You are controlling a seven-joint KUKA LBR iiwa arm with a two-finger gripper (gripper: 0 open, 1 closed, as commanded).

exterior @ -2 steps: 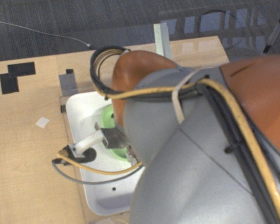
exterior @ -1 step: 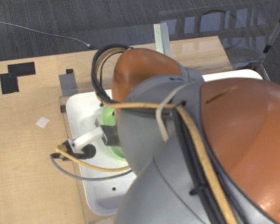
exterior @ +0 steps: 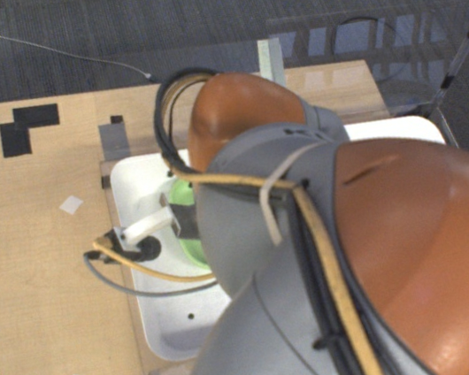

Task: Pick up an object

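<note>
Camera view puts the arm right across your sightline — its grey and orange bulk covers most of the two white bins and leaves you just the left part of the left bin on the table. Down in that bin the tool sits low, with a white fitting and looped cables trailing off to its left. Pressed against it you can see a bright green object, partly hidden by the arm. Whether the tool has closed on it or merely stands beside it, you cannot tell from here. Judge the pick as at the grasp stage at best: the lift is not yet done, and no object is clear of the bin.
</note>
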